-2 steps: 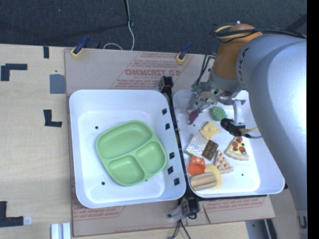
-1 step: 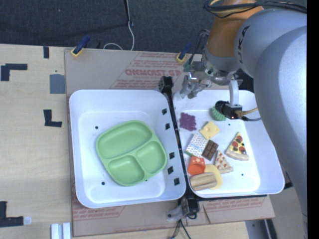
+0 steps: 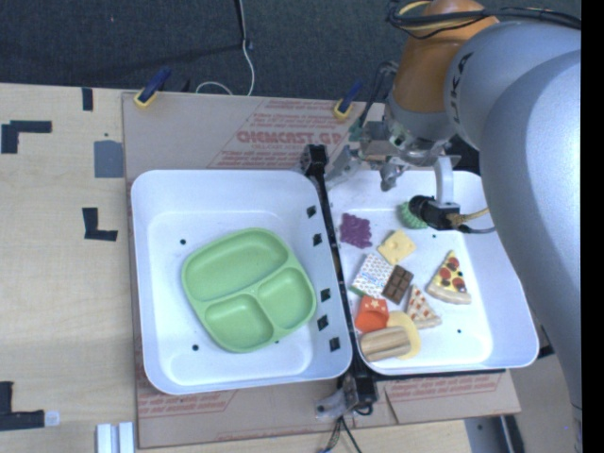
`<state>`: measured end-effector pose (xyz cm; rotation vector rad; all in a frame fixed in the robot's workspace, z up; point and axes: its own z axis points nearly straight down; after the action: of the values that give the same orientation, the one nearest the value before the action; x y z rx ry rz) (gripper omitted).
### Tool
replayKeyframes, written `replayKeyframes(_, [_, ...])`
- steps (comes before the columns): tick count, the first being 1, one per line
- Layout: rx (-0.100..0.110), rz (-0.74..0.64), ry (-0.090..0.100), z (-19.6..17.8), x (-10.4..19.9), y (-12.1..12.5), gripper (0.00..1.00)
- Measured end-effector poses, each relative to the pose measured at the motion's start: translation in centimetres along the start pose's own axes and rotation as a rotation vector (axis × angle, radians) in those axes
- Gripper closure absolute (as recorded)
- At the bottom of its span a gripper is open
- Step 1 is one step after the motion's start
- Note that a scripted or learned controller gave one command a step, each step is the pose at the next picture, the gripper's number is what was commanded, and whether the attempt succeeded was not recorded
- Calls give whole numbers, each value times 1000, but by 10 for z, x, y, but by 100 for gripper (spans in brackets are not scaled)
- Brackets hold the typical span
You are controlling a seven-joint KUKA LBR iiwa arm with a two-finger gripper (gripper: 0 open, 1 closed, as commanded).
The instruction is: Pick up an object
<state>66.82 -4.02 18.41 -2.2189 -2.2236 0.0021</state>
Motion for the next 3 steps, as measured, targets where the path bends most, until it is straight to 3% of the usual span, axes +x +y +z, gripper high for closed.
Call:
replayKeyframes(1, [4,7,-2,0,-57,-57,0])
replayKeyframes(2, [7,0,0,93,-63,-26,0])
replayKeyframes(3, [0,2,1,100,-57,-38,0])
